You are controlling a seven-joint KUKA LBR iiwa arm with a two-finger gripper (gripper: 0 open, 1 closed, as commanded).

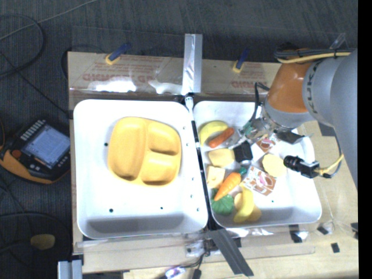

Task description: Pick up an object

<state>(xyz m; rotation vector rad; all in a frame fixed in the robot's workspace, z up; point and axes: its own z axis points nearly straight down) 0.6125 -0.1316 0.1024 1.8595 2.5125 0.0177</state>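
The right white bin (pixel 302 208) holds a heap of toy foods. Among them are a yellow round fruit (pixel 210 128) with a red-orange sausage (pixel 221 137) on it, a pale cheese wedge (pixel 221 156), an orange carrot (pixel 229 183) with a green top, a banana (pixel 247 205), a red-and-white carton (pixel 259 182) and a pale round slice (pixel 273 165). My gripper (pixel 250 139) hangs low over the middle of this heap, beside the sausage and above the cheese wedge. The wrist hides its tips, and nothing shows as held.
The left white bin (pixel 93 214) bears a yellow sectioned plate (pixel 143 150). The grey arm with its orange band (pixel 288 92) crosses the right bin's back right corner. A black cable fitting (pixel 299 164) sticks out over the right bin. A handheld controller (pixel 40 150) lies on the floor, left.
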